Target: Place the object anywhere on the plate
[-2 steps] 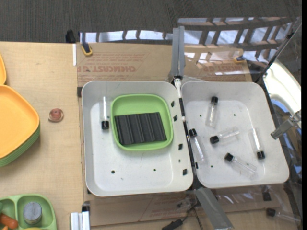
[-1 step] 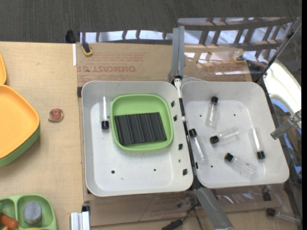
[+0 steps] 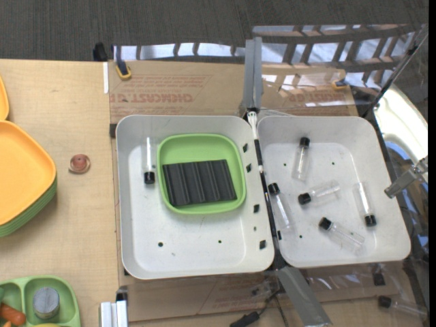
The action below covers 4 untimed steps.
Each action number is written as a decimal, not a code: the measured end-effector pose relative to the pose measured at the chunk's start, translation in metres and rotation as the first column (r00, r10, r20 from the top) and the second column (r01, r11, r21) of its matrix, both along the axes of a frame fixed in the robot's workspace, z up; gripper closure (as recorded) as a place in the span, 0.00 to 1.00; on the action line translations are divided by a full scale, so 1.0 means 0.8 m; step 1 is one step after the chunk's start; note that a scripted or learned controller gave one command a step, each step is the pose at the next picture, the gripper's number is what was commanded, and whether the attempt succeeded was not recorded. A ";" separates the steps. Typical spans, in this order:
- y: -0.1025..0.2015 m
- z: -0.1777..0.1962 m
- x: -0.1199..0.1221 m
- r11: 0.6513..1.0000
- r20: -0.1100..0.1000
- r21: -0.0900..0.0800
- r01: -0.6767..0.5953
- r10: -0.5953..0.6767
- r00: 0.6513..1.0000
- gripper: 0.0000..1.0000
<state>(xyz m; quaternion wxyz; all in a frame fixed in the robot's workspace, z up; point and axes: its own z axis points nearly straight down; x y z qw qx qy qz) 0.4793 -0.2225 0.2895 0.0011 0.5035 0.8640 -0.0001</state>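
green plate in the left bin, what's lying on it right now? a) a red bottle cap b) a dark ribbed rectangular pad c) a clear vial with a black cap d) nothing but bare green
b: a dark ribbed rectangular pad lies across the middle of the green plate; the nearest clear vial lies beside the plate on the floor of the left bin, not on it.

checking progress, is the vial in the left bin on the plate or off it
Off it. The vial lies flat on the left bin floor, beside the green plate's left edge.
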 end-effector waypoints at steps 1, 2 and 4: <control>0.000 0.000 0.000 1.000 0.000 0.000 0.000 0.000 1.000 0.00; 0.000 0.000 0.000 1.000 0.000 0.000 0.000 0.000 1.000 0.00; 0.000 0.000 0.000 1.000 0.000 0.000 0.000 0.000 1.000 0.00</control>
